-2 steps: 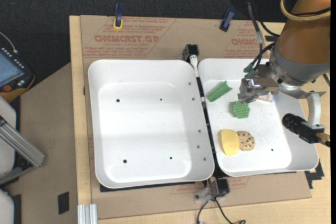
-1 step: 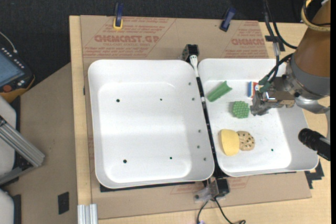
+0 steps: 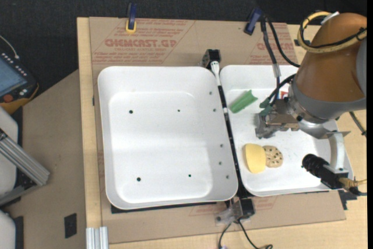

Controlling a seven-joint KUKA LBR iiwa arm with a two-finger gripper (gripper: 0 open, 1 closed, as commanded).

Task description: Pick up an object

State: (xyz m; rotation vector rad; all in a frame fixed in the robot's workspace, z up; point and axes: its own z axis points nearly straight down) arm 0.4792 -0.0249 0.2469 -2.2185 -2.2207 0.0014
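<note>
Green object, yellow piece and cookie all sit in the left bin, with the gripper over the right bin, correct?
Not quite. The camera view shows the green object, yellow piece and cookie in the right bin, not the left bin. The gripper is over the right bin, as you said.

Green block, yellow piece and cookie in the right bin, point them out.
green block [image 3: 242, 101], camera view, middle of its top face
yellow piece [image 3: 253, 158], camera view, its middle
cookie [image 3: 273, 157], camera view, its speckled face
</note>
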